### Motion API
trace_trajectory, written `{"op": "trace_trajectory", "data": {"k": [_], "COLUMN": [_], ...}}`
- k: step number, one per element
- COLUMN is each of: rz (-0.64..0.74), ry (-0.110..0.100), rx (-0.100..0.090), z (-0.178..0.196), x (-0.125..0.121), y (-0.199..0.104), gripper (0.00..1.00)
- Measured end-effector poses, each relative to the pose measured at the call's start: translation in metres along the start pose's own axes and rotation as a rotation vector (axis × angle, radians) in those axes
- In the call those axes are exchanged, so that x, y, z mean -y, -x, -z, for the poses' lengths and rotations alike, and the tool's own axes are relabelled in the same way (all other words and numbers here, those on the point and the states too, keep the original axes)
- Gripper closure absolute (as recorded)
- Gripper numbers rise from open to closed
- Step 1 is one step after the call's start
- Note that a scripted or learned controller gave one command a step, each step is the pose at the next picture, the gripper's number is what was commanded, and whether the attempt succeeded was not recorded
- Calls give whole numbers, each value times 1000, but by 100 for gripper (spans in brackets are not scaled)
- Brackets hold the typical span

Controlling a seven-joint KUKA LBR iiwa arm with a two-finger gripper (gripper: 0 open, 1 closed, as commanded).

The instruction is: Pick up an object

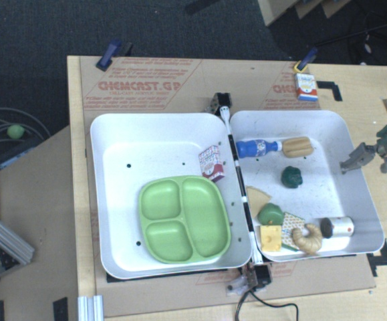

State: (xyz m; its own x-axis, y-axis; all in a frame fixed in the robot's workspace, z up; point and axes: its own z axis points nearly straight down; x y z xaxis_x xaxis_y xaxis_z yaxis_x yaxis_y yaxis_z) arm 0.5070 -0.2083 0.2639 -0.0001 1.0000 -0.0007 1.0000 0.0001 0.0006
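Note:
My gripper (pixel 372 160) hovers over the right rim of the right bin (pixel 353 199), its fingers spread open with nothing between them. Inside that bin lie a blue bottle (pixel 256 148), a tan bread roll (pixel 297 146), a dark green lump (pixel 291 176), a green pepper (pixel 269 213), a yellow cheese block (pixel 270 237), a tan croissant (pixel 307 239) and a white tube with a black cap (pixel 337 228). The dark green lump is the nearest of these, well to the gripper's left.
The left bin (pixel 113 179) holds a green divided plate (pixel 183 218) and a small red-and-white packet (pixel 211 162) by its right wall. A small carton (pixel 306 86) and a blue clamp (pixel 110 54) sit on the bench behind the bins.

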Motion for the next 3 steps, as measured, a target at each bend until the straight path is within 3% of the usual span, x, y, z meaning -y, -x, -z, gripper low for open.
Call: {"op": "trace_trajectory", "data": {"k": [1,2,3], "rz": [1,1,2], "ry": [-2,-1,2], "rx": [-1,0,1], "z": [-115,-180,-169], "x": [-30,-84,-85], "y": [-67,-61,-61], "gripper": [0,0,100]}}
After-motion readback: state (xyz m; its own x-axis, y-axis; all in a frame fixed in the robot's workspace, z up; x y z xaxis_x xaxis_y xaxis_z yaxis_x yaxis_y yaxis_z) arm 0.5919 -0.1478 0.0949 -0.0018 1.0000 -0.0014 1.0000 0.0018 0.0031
